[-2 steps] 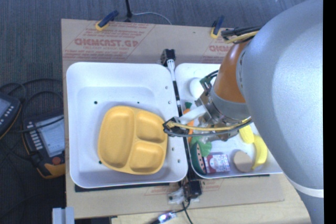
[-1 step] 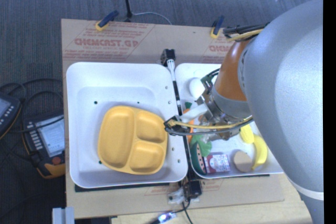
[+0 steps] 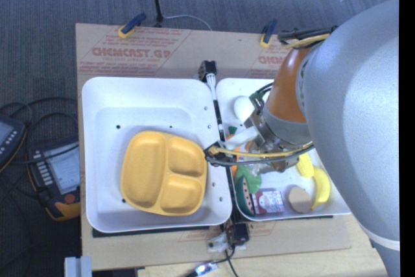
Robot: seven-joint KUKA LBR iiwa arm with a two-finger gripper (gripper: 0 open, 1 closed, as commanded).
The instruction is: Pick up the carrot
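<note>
My arm reaches down into the right bin [image 3: 228,93], and its orange-banded wrist [image 3: 285,100] covers the bin's middle. The gripper [image 3: 262,157] sits low under the wrist, mostly hidden by it and by a looping yellow cable [image 3: 224,154]. A thin orange sliver [image 3: 242,150], possibly the carrot, peeks out near the bin's left wall, just left of the gripper. I cannot tell whether the gripper touches it.
The right bin also holds a white egg-shaped thing [image 3: 242,106], a banana [image 3: 319,186], a red can [image 3: 267,200], a tan round piece [image 3: 299,199] and a green item [image 3: 247,173]. A yellow divided plate [image 3: 163,172] lies in the left bin [image 3: 104,107].
</note>
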